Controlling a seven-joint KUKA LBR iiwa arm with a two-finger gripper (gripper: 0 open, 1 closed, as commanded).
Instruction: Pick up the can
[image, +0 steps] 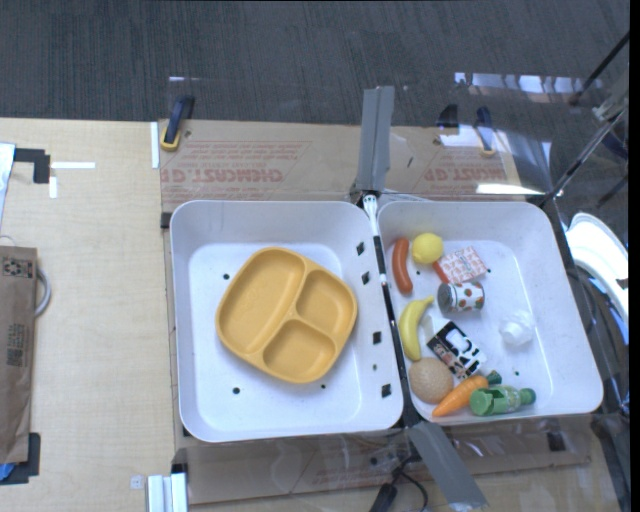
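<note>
A small can (463, 296) with a silver lid and a red-and-white label lies on its side near the middle of the right bin (545, 258). It touches a red-and-white packet (463, 265) just behind it and sits right of a banana (412, 327).
The right bin also holds a red sausage (401, 265), a lemon (428, 247), a black-and-white box (456, 347), a tan round thing (430, 380), a carrot (460, 394), a green bottle (502, 400) and a clear cup (516, 329). A yellow divided plate (287, 314) lies in the left bin (200, 330).
</note>
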